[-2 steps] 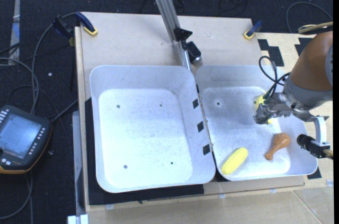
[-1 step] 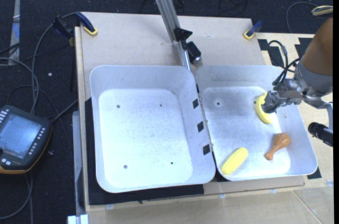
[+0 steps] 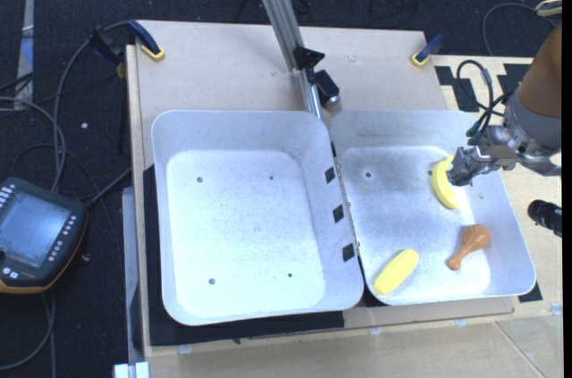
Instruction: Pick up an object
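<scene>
We see the arm (image 3: pixel 541 99) reaching in from the right, over the right bin (image 3: pixel 393 162). Its hand (image 3: pixel 462 172) sits low at the upper right part of that bin, right against a yellow banana-shaped object (image 3: pixel 444 189). The dark hand overlaps the upper edge of this yellow piece, and we cannot tell whether it is spread or pressed together, nor whether the piece is actually caught in it.

Lower in the same bin, an orange-brown drumstick-shaped toy (image 3: pixel 468 246) lies near the right wall, tilted. To its left, close to the front rim, a yellow oblong object (image 3: pixel 395 271) lies at a slant. The two are apart from each other and from the hand.

The left bin (image 3: pixel 179 144) sits just beside the right one on the desk (image 3: pixel 232 63), their rims meeting in the middle.
</scene>
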Action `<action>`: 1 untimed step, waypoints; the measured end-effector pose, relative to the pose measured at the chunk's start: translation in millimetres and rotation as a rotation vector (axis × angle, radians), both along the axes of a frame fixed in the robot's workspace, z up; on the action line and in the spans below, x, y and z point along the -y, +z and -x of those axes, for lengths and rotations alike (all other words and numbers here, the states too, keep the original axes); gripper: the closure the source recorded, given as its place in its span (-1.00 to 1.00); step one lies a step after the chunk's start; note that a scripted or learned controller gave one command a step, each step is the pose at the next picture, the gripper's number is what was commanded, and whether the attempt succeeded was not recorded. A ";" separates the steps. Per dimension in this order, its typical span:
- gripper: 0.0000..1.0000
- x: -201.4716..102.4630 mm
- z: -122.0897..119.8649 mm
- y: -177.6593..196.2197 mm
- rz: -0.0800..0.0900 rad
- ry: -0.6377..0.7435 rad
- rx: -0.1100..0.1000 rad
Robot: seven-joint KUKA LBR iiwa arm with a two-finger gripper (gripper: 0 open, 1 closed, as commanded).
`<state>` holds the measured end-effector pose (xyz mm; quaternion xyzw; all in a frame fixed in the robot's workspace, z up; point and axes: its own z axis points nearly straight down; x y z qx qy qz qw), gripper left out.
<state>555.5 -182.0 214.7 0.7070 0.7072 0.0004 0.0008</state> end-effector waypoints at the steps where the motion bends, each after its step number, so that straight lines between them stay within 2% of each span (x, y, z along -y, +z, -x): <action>1: 1.00 -47.7 -13.4 -6.7 -0.002 0.004 -0.002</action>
